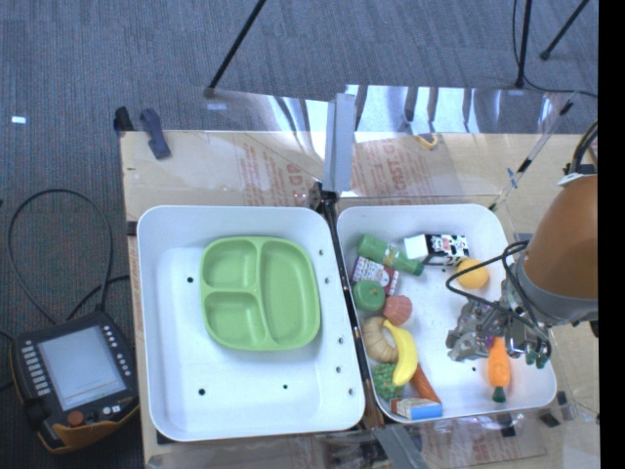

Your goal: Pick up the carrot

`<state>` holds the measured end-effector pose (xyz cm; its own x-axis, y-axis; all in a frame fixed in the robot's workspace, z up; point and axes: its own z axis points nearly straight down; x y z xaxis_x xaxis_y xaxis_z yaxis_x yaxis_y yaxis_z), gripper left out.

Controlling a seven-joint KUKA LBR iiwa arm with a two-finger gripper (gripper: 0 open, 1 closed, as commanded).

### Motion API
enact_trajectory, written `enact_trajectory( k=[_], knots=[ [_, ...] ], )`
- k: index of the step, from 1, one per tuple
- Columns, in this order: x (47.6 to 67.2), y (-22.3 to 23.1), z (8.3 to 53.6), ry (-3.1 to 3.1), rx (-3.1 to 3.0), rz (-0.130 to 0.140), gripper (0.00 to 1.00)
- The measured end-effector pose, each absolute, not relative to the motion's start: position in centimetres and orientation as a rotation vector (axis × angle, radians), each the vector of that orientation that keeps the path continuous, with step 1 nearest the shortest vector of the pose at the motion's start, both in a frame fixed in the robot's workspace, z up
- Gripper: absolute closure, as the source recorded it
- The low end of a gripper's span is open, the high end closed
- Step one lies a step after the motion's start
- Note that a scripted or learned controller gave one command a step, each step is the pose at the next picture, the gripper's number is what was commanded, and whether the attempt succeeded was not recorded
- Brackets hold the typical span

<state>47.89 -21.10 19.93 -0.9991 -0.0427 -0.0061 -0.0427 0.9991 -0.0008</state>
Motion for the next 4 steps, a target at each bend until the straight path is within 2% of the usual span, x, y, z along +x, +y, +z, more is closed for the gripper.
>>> enact_trajectory(
  k=[1, 2, 3, 4],
  knots=[
    [47.7, -14.0, 17.1, 3.115, 0.429, 0.003, 1.0],
    [48.2, -21.5, 31.3, 3.128, -0.156, -0.006, 1.0],
    [47.7, -14.0, 23.1, 3.108, 0.464, 0.002, 1.0],
    [49.1, -21.3, 32.3, 3.024, -0.84, 0.003, 1.0]
  ],
)
